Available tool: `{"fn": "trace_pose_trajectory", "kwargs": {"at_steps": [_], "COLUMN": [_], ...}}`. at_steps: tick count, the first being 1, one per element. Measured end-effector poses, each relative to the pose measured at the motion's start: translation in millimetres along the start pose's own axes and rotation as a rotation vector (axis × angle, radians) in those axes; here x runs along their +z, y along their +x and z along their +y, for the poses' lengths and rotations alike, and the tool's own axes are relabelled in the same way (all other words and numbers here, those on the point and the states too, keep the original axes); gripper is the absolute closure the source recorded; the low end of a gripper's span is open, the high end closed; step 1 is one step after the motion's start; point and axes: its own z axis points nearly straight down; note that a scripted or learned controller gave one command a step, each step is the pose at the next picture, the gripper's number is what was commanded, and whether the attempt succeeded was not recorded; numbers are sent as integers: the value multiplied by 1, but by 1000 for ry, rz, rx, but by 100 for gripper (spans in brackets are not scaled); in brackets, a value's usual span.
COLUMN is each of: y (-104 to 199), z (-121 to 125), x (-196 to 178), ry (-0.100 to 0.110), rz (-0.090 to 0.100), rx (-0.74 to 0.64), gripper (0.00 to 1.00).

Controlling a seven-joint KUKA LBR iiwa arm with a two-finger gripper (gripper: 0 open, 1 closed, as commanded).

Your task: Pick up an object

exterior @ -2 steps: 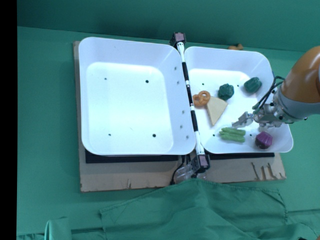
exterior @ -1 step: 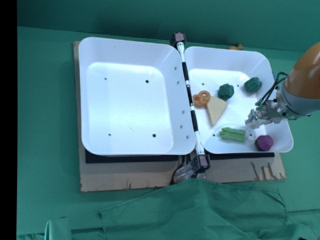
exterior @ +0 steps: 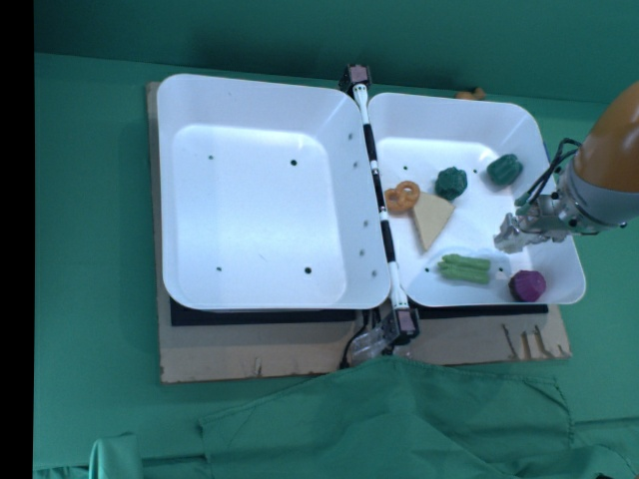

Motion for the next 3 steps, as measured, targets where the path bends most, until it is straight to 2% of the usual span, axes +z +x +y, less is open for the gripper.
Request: {"fn": "trace_pose_trajectory", "kwargs": {"at_steps": [1,2,3], "y": [4,41,15], "z": [41,-13,-17], "x": [-101,-163,-200], "ry": [16,20,22], "rz": [8,13,10], "rx": [-11,-11,-6], "gripper": [100,100,100]}}
